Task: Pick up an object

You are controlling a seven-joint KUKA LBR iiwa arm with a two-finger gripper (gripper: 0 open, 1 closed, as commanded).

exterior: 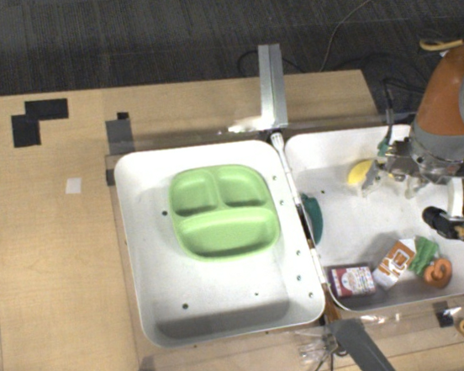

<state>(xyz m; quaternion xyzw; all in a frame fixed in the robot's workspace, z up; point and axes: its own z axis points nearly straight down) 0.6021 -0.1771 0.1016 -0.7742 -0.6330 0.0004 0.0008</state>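
Yellow object point(359, 174): upper part of the right bin point(329, 152), just beside the gripper point(380, 171); whether the gripper is released or clenched cannot be told. Same bin, near edge: dark purple carton point(351, 280), orange-and-white packet point(397, 262), carrot toy point(434, 267); teal item point(312, 217) at left wall. Left bin point(149, 234): green divided plate point(222, 210).

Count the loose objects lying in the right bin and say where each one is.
5: a yellow lemon by the end effector, a teal item at the left wall, and a maroon packet, a small carton and a carrot along the near edge. The arm may hide more.
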